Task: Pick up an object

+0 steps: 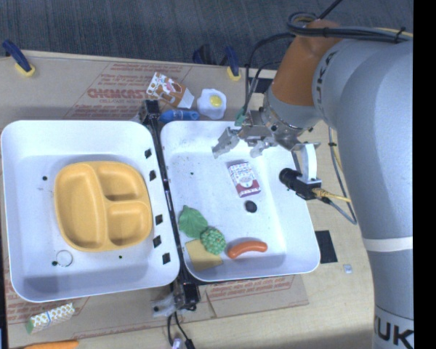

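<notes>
Grey arm reads "KU"; cardboard print blurred.

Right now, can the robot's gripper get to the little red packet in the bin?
Probably yes. The gripper hangs just above the red packet, which lies flat and alone on the right bin floor, nothing covering it.

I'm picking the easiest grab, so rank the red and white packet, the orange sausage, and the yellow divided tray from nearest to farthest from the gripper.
From the gripper, in the camera view:
1. Red and white packet, just below it in the right bin.
2. Orange sausage, near that bin's front edge.
3. Yellow divided tray, across in the left bin.
</notes>
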Controlling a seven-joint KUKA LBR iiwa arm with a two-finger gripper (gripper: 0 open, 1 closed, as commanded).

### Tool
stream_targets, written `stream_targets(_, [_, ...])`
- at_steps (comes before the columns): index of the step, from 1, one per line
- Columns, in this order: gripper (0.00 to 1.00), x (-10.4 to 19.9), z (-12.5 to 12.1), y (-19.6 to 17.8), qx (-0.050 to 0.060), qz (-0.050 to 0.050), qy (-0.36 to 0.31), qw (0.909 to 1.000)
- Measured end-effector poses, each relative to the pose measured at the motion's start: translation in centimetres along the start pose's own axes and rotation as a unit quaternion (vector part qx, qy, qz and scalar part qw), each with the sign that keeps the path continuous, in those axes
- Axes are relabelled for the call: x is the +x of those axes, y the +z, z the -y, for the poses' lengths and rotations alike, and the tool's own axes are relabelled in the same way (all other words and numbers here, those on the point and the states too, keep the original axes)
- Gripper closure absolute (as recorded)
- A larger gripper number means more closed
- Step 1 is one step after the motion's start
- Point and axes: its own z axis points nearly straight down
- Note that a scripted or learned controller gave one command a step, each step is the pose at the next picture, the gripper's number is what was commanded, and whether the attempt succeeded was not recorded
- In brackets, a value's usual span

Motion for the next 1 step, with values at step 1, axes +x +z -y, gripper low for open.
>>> stream_targets(1, [0.0, -6.58, -0.15, 7.62, 0.001, 0.0, -0.053, 0.9986])
